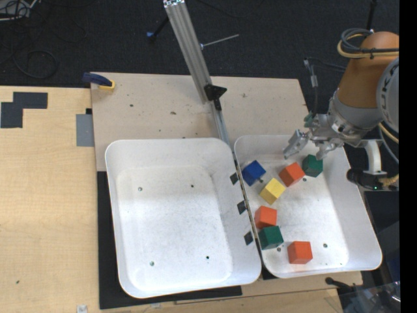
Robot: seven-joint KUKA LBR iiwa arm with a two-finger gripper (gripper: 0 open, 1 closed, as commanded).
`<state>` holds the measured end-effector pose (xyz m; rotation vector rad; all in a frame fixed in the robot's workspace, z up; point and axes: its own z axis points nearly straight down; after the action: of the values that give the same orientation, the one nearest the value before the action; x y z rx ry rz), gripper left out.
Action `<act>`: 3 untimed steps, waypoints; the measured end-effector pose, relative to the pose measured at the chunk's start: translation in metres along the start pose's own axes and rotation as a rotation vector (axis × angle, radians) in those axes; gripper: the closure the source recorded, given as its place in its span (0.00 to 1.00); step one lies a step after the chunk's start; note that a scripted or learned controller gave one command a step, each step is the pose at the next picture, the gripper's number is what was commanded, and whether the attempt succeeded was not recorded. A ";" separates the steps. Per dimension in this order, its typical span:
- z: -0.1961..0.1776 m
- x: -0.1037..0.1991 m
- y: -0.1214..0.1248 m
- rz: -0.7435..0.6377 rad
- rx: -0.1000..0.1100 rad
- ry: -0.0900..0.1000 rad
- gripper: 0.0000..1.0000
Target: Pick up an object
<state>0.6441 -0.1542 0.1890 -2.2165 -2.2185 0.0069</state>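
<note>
Several coloured blocks lie in the right bin (365,230): a blue one (253,171), a yellow one (273,190), an orange one (291,173) and a dark green one (313,166) near the back. Toward the front lie another orange one (265,216), a green one (271,237) and a third orange one (300,252). My gripper (309,147) hangs over the bin's back edge, just behind the dark green block. It is open, its fingers spread apart, and nothing is between them.
The left bin (114,158) sits beside the right one, with black clips along their shared wall. A slanted aluminium rail (192,51) rises behind the bins. A blue and yellow clamp (98,80) lies at the board's back left corner.
</note>
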 end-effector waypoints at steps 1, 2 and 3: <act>0.058 -0.008 0.004 0.001 0.002 0.000 0.00; 0.101 -0.006 0.004 0.001 -0.003 0.000 0.00; 0.089 -0.007 0.004 0.003 -0.003 0.000 1.00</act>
<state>0.6472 -0.1609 0.0999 -2.2214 -2.2166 0.0030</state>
